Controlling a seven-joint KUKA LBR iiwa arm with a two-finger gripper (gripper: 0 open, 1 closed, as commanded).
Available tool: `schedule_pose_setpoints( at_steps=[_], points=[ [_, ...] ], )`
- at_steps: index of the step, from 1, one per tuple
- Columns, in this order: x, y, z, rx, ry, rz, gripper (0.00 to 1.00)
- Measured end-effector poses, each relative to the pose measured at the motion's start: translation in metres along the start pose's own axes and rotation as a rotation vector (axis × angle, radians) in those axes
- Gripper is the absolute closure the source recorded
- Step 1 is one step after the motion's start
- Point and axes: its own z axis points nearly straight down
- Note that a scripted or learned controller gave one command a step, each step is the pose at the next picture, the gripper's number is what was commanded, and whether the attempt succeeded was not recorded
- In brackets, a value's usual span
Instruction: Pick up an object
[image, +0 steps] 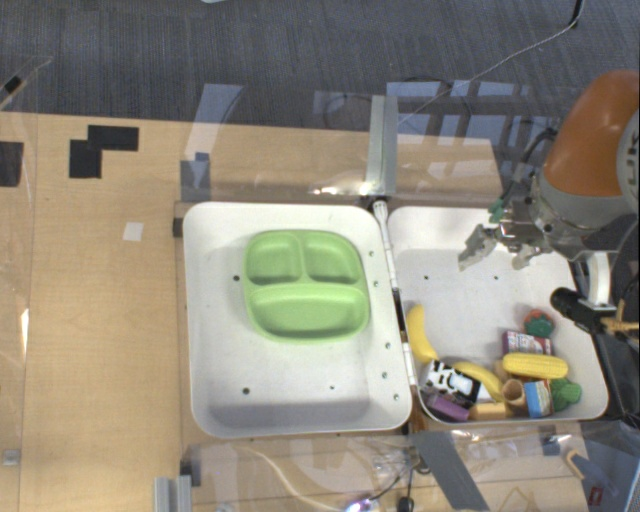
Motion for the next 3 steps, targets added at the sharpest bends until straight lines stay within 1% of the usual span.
schedule_pose_setpoints(
  at_steps=[1,2,3],
  points=[
    [0.001,0.042,0.025,-0.003,-0.001,-0.232,0.0],
    [-0.046,-0.003,0.123,-0.01,-0.004,-0.147,0.0],
    [0.017,-0.035,0.121,-0.013,-0.002,-0.061,0.0]
  ],
)
